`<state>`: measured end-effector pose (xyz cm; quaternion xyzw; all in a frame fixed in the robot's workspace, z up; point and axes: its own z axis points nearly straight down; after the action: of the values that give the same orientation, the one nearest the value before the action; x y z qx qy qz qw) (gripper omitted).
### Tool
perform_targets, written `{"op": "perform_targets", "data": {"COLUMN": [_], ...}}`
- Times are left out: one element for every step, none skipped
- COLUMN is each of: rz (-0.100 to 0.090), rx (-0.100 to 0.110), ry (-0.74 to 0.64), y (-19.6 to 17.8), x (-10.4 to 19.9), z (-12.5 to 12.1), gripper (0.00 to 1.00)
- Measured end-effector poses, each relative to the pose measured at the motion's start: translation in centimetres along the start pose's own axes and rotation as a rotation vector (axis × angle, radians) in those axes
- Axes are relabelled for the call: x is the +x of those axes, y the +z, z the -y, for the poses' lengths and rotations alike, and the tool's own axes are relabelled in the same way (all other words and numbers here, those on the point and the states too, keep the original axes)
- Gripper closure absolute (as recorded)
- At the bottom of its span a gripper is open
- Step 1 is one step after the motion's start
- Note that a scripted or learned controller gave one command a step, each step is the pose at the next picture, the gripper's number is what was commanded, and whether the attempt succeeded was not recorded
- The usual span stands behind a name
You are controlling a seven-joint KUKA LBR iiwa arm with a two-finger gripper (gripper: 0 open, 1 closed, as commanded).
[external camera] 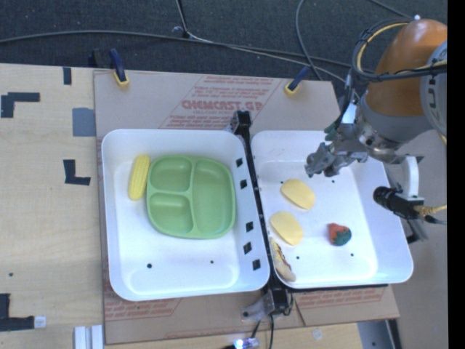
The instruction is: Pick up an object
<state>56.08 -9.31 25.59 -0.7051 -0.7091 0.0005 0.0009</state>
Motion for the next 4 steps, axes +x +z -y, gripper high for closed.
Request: {"op": "perform_targets", "data": {"rz": [-0.001,0.001,0.000,0.001], "rx": [-0.002,-0.001,-0.002,0.000], "ry": [-0.001,0.000,0.000,0.001], "y": [-0.1,1.4,1.6,3.3], "x": [4.9,9.0,13.4,17.8], "z": [-2.8,-5.9,-8.5,-9.2], "gripper": [1.00,1.00,1.00,1.00]}}
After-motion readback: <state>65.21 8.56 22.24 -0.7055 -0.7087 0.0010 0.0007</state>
